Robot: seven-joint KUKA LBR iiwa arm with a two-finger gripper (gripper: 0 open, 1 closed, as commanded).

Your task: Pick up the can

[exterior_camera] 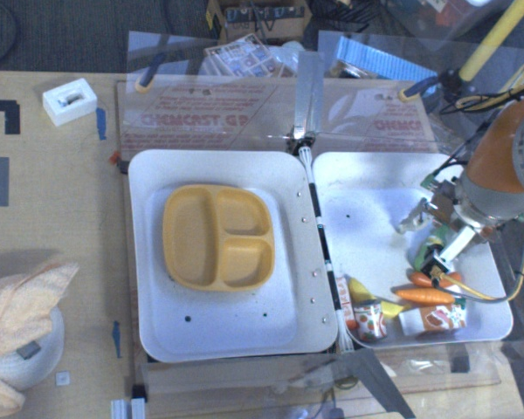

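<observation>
Well, the biggest thing is the wooden bench [52,199], and two white bins sit on it side by side. The left bin [157,321] fills the middle of the frame. The right bin [358,199] sits on the right side of the frame.

Next is the grey arm [498,160], which comes in from the right edge with its orange band. A yellow plate [217,236] with three sections lies in the left bin.

The gripper [432,234] hangs low over the right half of the right bin, just above a pile of toys. I cannot tell if it is spread wide or pressed together, because the parts blur into the things under it. Nothing shows as pinched in it.

An orange carrot [428,296] lies along the lower right of that bin, with a white and red pack [432,319] just below it.

The smallest thing is the can [369,319]. It sits at the bottom left corner of the right bin, close to the wall, with a yellow toy just above it. It is apart from the gripper, lower and more to the left.

I think the can is hard and will not squash. It looks small and light. Its round sides may be slippery, so it could roll or slide away. The best place to grab it is likely across the middle of its round body.
</observation>
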